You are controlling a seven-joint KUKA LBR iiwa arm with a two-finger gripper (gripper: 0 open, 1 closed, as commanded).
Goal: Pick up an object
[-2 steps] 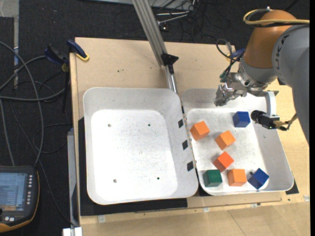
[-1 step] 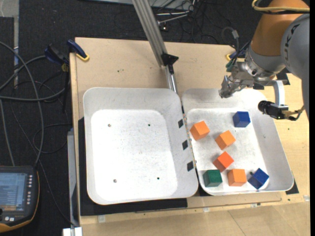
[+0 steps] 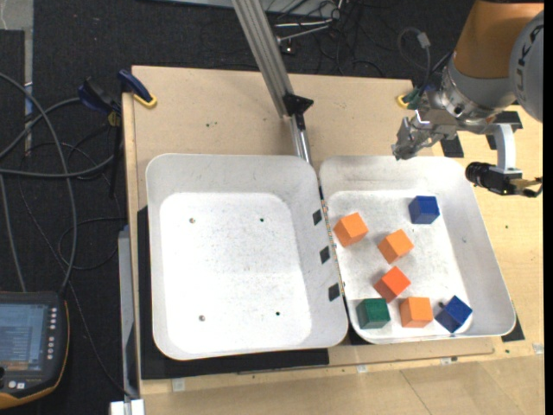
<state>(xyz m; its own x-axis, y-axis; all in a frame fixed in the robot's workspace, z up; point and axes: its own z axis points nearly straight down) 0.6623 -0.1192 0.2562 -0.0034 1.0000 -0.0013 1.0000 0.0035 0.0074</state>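
Starting at the near wall of the right bin (image 3: 495, 277): finding a green cube (image 3: 373, 313), an orange cube (image 3: 416, 311) and a blue cube (image 3: 453, 313) lined up close together along it. Moving further in: passing a red-orange cube (image 3: 393, 282) just behind that row, then a second orange cube (image 3: 397, 245), then a third orange cube (image 3: 350, 228) nearer the bin's left wall, and lastly a far blue cube (image 3: 423, 209), standing apart from the rest. Reaching the far rim: meeting the gripper (image 3: 408, 148), hovering over the bin's far edge, well apart from every cube and carrying nothing visible; being unable to tell whether spread or pressed together from this angle. Judging the step in hand as the approach, with no cube touched yet. Expecting the next move to call for shifting nearward over one cube, probably the far blue cube as the closest and least crowded, then descending straight and straddling it squarely.
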